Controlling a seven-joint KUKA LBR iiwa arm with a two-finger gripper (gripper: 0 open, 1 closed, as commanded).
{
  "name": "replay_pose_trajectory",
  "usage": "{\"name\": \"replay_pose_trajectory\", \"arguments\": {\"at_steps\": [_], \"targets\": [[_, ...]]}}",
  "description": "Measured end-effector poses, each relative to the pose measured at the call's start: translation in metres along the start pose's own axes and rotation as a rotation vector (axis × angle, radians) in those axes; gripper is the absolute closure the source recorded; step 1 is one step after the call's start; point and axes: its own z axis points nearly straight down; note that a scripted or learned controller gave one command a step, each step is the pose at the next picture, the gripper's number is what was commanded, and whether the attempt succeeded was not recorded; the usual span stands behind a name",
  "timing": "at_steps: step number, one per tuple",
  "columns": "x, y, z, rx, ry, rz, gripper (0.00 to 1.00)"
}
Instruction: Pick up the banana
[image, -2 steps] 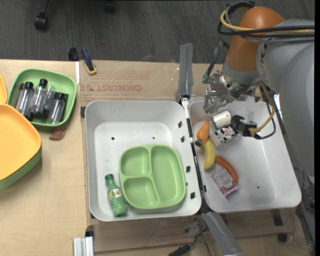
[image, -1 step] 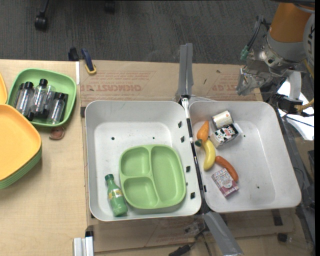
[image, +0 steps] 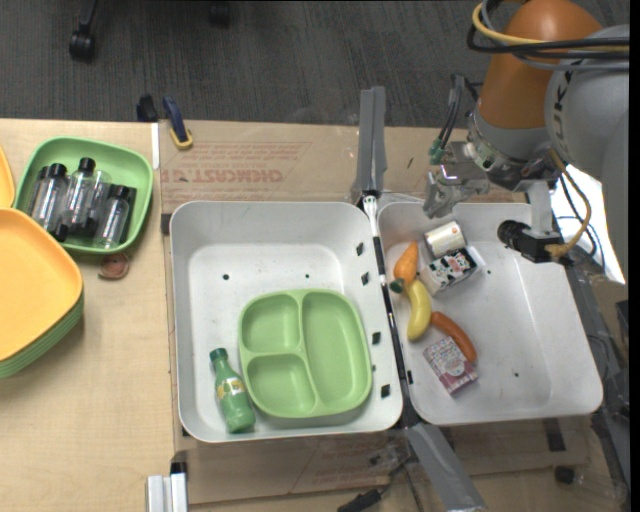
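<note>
— What do the bins hold?
— The right bin (image: 560, 330) holds the banana (image: 418, 310), lying below the gripper (image: 441, 196), with a carrot (image: 405, 262), a sausage (image: 453, 335), a can (image: 443, 239) and small packets. The left bin (image: 200, 300) holds a green tray (image: 303, 352) and a bottle (image: 231, 391).
— And the fingers?
— Slightly parted, holding nothing, above the can.
— Around them?
— A wooden bench (image: 110, 400), yellow plates (image: 35, 290), and dark carpet behind.

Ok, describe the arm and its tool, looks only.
The arm is grey with a rounded orange band above the wrist. Yellow and black cables loop beside the band, and more wires trail down near the wrist. The tool is small, grey metal, with green bits at its base.
</note>
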Motion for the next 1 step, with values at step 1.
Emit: {"name": "replay_pose_trajectory", "arguments": {"at_steps": [1], "targets": [[-0.0165, -0.0365, 0.0265, -0.001, 0.001, -0.298, 1.0]]}}
